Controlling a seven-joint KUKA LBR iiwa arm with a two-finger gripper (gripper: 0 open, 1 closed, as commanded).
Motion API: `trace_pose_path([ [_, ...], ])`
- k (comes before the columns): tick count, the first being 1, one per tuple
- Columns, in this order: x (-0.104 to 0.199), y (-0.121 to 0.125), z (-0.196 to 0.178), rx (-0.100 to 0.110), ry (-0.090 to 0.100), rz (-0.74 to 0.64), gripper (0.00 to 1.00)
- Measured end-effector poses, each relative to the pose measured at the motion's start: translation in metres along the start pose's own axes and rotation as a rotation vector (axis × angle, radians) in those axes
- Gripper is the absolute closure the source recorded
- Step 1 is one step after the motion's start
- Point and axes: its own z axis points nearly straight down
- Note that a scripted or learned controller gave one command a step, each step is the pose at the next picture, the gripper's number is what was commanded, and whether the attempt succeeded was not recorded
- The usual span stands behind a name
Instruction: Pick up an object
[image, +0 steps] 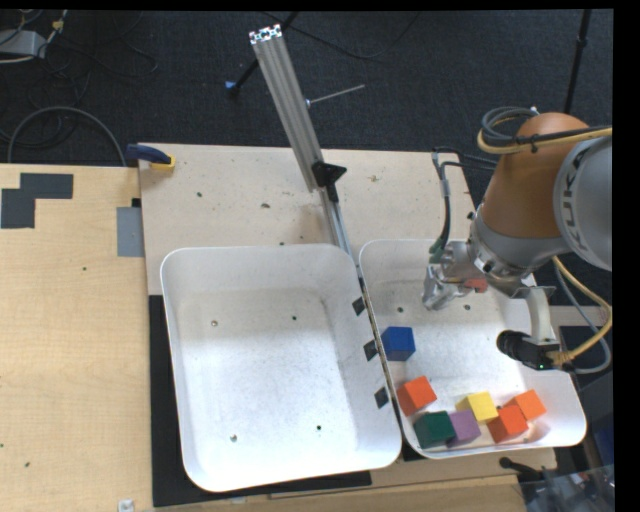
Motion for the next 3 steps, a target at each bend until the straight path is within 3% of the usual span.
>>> trace_pose_path([
  [1,0.0,0.0,0.0,0.0,0.0,0.004,0.0],
  [2,0.029,-0.003,-0.066,-0.009,0.0,-0.008,0.0],
  [3,-0.011,-0.083,-0.096,-0.001,-0.001,0.0,0.0],
])
